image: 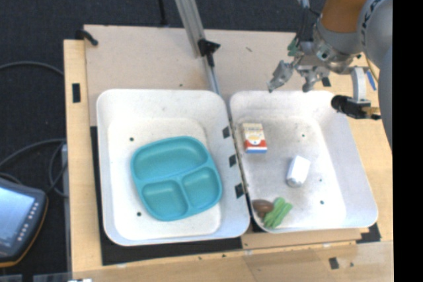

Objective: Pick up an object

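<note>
small carton: lies flat in the right bin, near its left wall and toward the back, red and white print facing up; it looks light, stiff and boxy, a fair candidate for a pick.
where to hold the carton: across its two long side faces, from above; a hard squeeze would likely dent it.
white cylinder: rests tilted near the middle of the right bin, well apart from the carton; smooth and rounded, so it may roll or slip, and a pinch across the middle of its body seems safest.
green piece: sits at the front left corner of the right bin, touching a brown lump; both are crowded against the wall, awkward to reach.
teal tray: lies in the left bin, three compartments, broad and shallow, poor for a two-finger pinch except at its rim.
tool: hangs above the back rim of the right bin, over the desk, fingers spread apart and holding nothing.
outlook: nothing lifted yet.
</note>
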You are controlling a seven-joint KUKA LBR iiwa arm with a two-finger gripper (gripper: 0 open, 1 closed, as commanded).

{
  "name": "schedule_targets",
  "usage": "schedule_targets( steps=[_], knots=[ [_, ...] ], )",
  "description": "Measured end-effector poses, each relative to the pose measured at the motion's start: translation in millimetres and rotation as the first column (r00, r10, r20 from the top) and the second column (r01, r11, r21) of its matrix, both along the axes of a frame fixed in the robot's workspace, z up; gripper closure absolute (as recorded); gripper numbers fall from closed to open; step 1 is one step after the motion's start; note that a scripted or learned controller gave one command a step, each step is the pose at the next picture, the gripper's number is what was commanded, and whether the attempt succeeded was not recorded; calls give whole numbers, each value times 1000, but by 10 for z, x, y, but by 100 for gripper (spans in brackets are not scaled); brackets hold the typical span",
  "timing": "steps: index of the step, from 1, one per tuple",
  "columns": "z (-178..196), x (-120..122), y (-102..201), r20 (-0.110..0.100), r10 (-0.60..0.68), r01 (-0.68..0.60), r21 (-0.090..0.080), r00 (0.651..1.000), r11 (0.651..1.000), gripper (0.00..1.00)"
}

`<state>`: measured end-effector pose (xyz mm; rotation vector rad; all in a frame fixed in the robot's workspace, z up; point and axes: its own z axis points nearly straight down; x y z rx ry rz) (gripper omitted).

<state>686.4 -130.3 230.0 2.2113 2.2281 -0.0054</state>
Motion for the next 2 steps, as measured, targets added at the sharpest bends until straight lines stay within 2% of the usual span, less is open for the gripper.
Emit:
schedule_targets(
  steps=[1,2],
  knots=[
    [-1083,-670,347,-9,-9,9,5,1000,1000,0],
    [-258,-1663,1229,4,-1,1,7,1000,1000,0]
  ],
)
